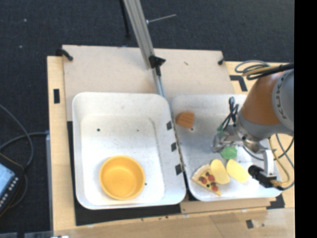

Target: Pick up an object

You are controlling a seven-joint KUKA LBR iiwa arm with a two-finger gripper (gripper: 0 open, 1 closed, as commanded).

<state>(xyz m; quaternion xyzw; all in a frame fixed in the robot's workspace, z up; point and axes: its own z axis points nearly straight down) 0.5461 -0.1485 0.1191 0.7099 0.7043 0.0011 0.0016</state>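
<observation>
The arm (270,108) is showing a smooth, rounded grey shell with a broad orange band wrapping it above the wrist. Thin black cables are running along its side toward the wrist, where a small metal gripper (224,144) and a white block with black fittings are showing.

my arm's orange band (261,102): glossy, smooth | left bin (89,108) and right bin (203,108): matt white plastic, faintly speckled | yellow bowl (122,177): smooth plastic, slight sheen | bench (106,68): matt, board-like | slanted rail (138,24): dull metal
</observation>
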